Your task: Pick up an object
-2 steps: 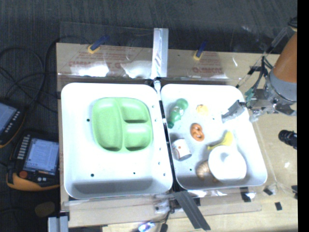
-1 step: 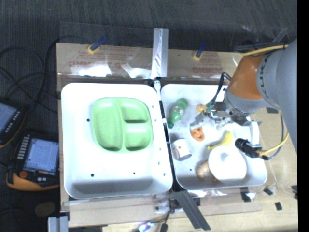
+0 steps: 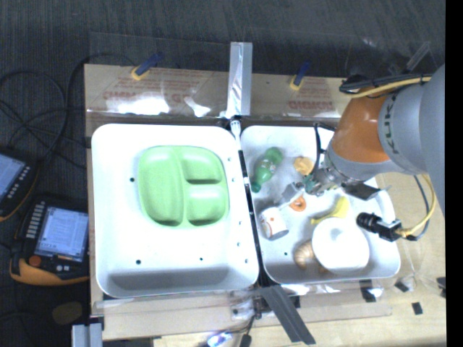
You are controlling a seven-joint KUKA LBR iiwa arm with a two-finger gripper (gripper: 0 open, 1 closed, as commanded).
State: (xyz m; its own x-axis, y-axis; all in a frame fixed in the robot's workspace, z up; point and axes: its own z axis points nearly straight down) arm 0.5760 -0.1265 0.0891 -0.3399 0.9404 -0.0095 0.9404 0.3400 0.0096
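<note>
orange object (image 3: 298, 205) just beside the hand (image 3: 309, 186) in the right bin (image 3: 391, 264), fingers too blurred to tell their state

Grey rounded metal arm (image 3: 423, 125) with a glossy orange band (image 3: 359, 132) above the wrist, dark lettering on the grey shell, thin yellow and black cables (image 3: 425, 204), small grey-green two-finger gripper (image 3: 309, 185).

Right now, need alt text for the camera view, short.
The end effector of a grey and orange arm hangs over the right bin, among a green bottle, a white cup and a white bowl. The left bin holds a green divided plate.
</note>
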